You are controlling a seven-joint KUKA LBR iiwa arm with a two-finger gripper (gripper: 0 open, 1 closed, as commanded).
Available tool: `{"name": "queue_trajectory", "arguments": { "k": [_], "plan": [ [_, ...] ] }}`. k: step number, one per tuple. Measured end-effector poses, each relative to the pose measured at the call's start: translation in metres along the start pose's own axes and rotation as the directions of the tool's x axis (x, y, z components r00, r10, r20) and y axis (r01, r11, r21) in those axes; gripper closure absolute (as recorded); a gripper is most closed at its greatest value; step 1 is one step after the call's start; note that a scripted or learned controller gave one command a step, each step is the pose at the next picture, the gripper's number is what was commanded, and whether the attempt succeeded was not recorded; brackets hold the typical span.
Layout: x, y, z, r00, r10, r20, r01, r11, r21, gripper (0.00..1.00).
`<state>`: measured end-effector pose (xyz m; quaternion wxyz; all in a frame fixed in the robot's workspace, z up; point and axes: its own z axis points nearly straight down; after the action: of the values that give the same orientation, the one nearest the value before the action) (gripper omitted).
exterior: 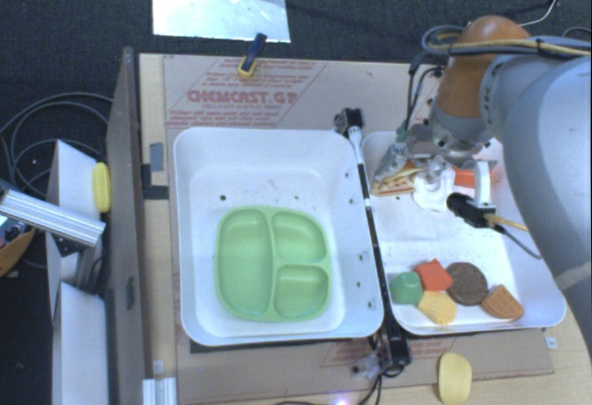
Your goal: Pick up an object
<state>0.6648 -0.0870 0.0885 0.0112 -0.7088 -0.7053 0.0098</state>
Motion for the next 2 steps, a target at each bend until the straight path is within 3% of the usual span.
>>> {"name": "queue_trajectory", "arguments": {
  "k": [2],
  "plan": [
    [-0.0005, 0.0001, 0.0001, 1.0, -0.001, -0.001, 0.001, 1.0, 0.0, 0.0]
  ]
}}
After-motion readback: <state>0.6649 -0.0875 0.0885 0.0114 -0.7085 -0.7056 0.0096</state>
